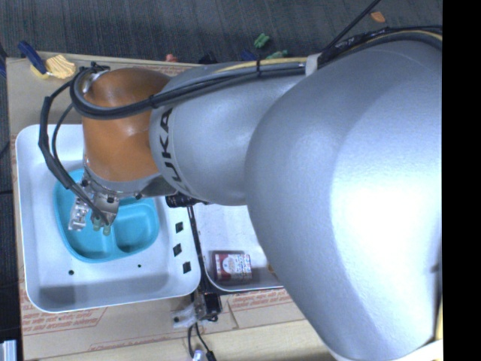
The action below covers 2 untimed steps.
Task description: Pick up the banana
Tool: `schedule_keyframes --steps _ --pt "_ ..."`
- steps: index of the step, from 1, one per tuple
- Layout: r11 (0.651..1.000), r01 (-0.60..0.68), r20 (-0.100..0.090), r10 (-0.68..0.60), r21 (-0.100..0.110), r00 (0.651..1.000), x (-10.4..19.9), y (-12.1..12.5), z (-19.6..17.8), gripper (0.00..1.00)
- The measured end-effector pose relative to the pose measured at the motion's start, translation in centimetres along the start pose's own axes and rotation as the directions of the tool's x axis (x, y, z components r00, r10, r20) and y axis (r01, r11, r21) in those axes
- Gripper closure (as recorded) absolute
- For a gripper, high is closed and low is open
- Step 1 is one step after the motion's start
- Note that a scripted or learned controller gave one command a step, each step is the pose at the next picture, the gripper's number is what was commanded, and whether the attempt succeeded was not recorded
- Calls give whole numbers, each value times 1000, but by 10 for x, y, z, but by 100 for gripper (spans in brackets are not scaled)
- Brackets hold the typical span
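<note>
Down in the left bin (45, 277), gripper (92, 215) over a blue dish (139, 232), banana not identifiable, red-labelled box (231, 266) in the right bin (225, 224), arm (301, 164) overhead

The bulky grey arm with its orange band (120, 130) is covering most of the right-hand shallow white bin (225, 224), leaving just a strip of its floor showing, and it is also blocking the upper right part of the left-hand shallow white bin (45, 284). The two-finger metal gripper (90, 218) is hanging over a light blue plastic dish (135, 228), hiding part of its hollow; its fingers are too small and blurred to judge. A small dark red box (231, 265) is sitting partly under the arm, its label too blurred to read.
</note>
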<state>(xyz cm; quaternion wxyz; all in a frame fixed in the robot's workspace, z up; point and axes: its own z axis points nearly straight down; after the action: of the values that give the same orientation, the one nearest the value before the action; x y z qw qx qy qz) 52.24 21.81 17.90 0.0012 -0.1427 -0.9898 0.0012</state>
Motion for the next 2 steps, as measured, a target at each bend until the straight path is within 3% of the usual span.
schedule_keyframes --steps 1,2 --pt "1000 3 0 -3 0 1000 0 1 -10 100" --pt "1000 3 0 -3 0 1000 0 1 -10 0"
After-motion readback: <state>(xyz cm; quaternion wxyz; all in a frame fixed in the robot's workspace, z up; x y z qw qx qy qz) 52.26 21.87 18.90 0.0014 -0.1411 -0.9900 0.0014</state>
